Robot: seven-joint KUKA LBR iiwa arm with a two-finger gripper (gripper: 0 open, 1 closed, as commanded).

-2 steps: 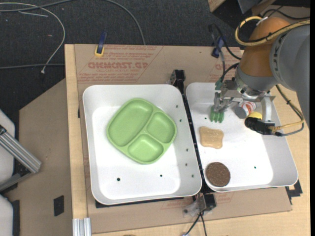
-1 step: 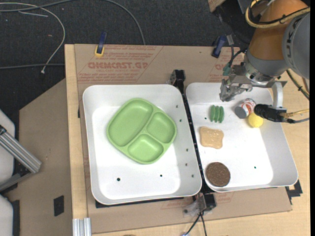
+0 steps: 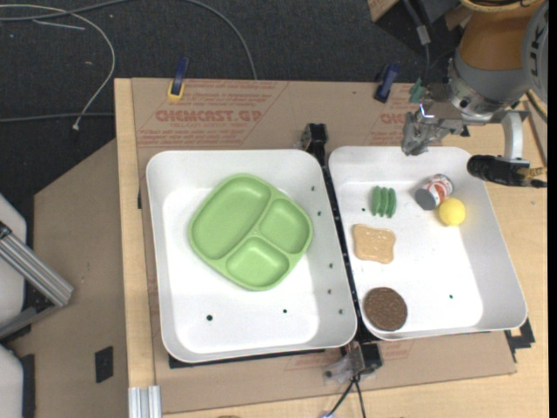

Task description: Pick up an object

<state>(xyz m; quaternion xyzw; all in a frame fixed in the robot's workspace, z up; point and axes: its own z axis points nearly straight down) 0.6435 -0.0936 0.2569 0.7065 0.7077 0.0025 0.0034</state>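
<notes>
My gripper (image 3: 416,143) hangs over the far rim of the right bin (image 3: 487,303), with nothing visible between its fingers. In that bin lie a green pea pod (image 3: 382,201), a tan toast slice (image 3: 374,244), a round brown patty (image 3: 385,308), a yellow ball (image 3: 451,212) and a small red, white and grey can (image 3: 432,190) on its side. The can and ball sit closest to the gripper, a little to its right and nearer the camera. The pea pod lies below and left of it.
The left bin (image 3: 174,303) holds a green divided plate (image 3: 251,230). A black clamp (image 3: 314,136) sits at the far end of the seam between the bins. Blue clips (image 3: 179,77) (image 3: 386,80) hold the cardboard at the back edge.
</notes>
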